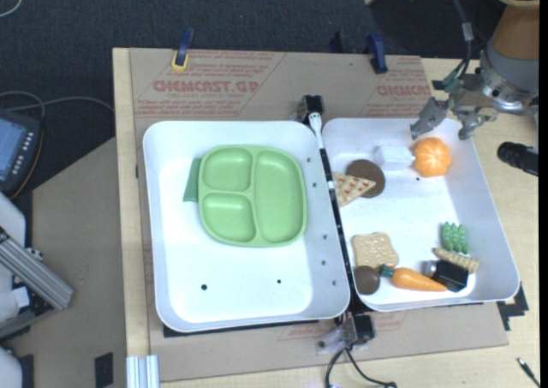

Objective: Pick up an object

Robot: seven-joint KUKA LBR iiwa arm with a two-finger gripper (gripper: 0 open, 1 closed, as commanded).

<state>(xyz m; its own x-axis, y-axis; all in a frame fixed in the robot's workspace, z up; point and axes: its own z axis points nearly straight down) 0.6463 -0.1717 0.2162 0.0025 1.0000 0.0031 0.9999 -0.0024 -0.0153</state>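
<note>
Claw fingers, we see, hang spread and bare over the right bin's far edge. Just near and beside them lies the orange; the left bin holds a green tray.

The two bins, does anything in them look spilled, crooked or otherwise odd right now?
Nothing stands out. The green divided plate lies flat in the left bin, slightly turned. The right bin holds scattered toy foods, among them an orange, a carrot and a cracker, all inside its walls. The claw hovers open by the orange.
</note>
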